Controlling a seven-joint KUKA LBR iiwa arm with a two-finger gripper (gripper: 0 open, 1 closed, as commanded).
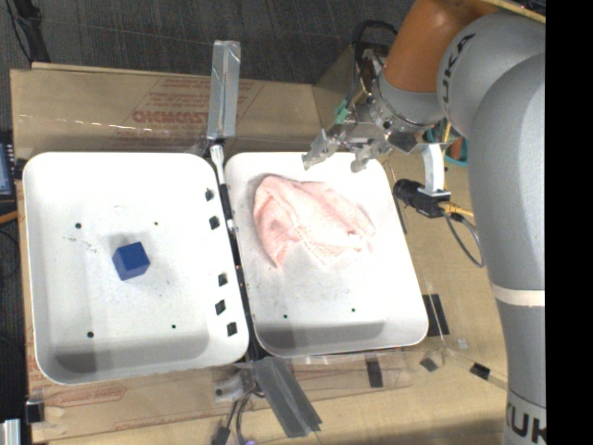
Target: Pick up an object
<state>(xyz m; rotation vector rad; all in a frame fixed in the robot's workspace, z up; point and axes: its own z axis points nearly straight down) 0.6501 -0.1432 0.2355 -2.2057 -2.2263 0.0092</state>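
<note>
- Grey arm (505,211) fills the right side, closest to cam; orange band (422,40) up top near the wrist.
- Gripper (335,160) sits over the far rim of the right bin (398,286), just past the far edge of the pink cloth (310,219). Fingers spread apart, nothing between them. One fingertip (309,161) at left, other near (359,164).
- Black connector w/ cable (422,197) hangs off the wrist beside the right bin's right rim.
- Pink cloth: crumpled heap, far-centre of right bin, apart from the fingertips as far as the view tells.
- Left bin (56,341): one blue cube (132,260), left of centre, well apart from the walls.
- Bins touch side by side; black clips (222,281) along the seam btwn them.
- Grey metal bar (222,86) stands upright behind the seam, at the far side.
- Cardboard sheet (120,105) w/ red print lies behind the left bin.
- Grey tape strips (287,397) on the bench at the near edge, below the seam; small black tabs on the bench right of the right bin.
- Nothing blocks the cloth or the cube from above.
</note>
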